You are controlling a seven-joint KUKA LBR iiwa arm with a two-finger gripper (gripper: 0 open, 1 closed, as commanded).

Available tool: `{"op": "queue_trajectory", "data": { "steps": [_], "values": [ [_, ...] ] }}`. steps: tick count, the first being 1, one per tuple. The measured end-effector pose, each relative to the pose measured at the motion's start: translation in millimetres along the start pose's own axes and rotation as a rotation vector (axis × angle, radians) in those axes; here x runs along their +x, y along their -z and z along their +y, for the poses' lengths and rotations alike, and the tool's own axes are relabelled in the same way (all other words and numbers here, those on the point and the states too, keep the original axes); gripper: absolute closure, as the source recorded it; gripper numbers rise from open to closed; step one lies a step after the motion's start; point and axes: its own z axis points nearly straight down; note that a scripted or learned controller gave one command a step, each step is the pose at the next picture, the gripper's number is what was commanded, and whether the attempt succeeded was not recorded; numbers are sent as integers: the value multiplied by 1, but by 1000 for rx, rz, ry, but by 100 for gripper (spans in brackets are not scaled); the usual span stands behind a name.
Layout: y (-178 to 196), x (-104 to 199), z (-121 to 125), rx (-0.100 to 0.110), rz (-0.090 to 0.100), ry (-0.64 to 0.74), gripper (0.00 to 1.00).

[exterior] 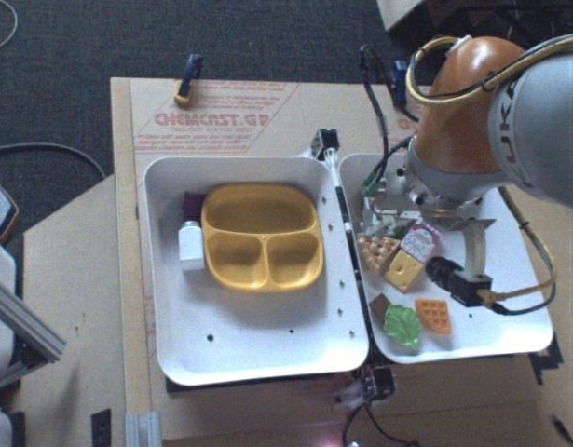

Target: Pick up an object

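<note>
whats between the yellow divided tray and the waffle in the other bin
In the camera view, the bins' adjoining walls lie between the yellow tray and the orange waffle, then a brown piece and a green leafy item.

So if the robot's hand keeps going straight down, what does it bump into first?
Probably the toy food piled at the near side of the right bin, around the cheese wedge and the cracker-like piece. The hand is mostly hidden under the wrist, so depth is unclear.
</note>
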Motion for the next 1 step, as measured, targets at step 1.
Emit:
{"op": "queue_trajectory", "data": {
  "steps": [1],
  "values": [
    [-7, -13, 0, 4, 0, -3, 100]
  ]
}}
